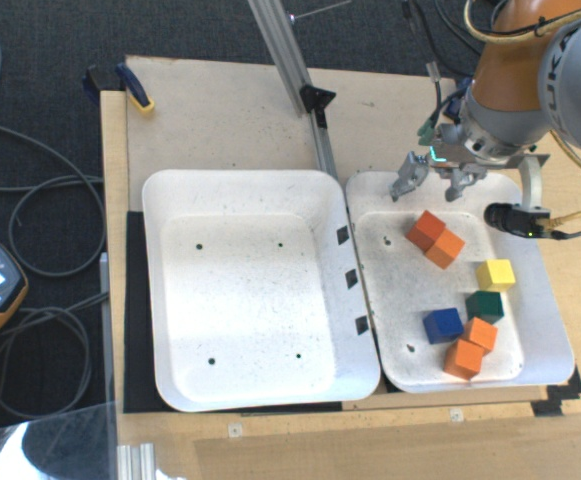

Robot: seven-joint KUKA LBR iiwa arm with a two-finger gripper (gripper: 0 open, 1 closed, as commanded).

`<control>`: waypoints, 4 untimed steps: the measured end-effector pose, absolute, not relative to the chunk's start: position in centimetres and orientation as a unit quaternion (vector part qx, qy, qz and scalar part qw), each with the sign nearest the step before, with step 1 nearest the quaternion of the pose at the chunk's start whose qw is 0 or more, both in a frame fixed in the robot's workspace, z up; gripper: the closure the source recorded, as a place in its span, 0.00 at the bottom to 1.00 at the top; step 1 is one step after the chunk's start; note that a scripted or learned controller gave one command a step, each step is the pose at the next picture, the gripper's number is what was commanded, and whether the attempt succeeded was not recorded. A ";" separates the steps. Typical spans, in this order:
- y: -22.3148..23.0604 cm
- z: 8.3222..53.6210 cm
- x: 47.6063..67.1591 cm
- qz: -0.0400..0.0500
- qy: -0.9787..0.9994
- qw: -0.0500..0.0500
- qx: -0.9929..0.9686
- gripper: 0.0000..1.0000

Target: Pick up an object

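Observation:
My gripper point(433, 185) hovers above the far edge of the right bin point(395, 298), its two fingers spread open with nothing between them. Just below it in the bin lie two orange blocks point(435, 238) touching each other. Nearer the front lie a yellow block point(496, 274), a green block point(487, 304), a blue block point(443, 325) and two more orange blocks point(470, 347).
The left bin point(240, 288) sits beside the right one. A slanted metal post point(288, 53) rises from the bench behind the bins. A black part point(510, 218) sticks out at the right bin's far right rim. Cables lie on the floor to the left.

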State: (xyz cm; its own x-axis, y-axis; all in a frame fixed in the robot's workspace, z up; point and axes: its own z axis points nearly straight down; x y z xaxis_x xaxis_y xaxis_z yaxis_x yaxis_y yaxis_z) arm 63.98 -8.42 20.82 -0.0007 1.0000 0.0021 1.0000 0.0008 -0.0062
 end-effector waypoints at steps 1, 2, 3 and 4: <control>-8.4 21.1 64.1 0.000 -0.708 0.001 -0.707 0.00; -8.6 14.8 63.6 0.002 -0.707 0.003 -0.707 0.00; -8.6 11.8 64.1 -0.004 -0.707 -0.006 -0.707 0.00; -8.6 12.8 64.2 -0.005 -0.707 -0.007 -0.707 1.00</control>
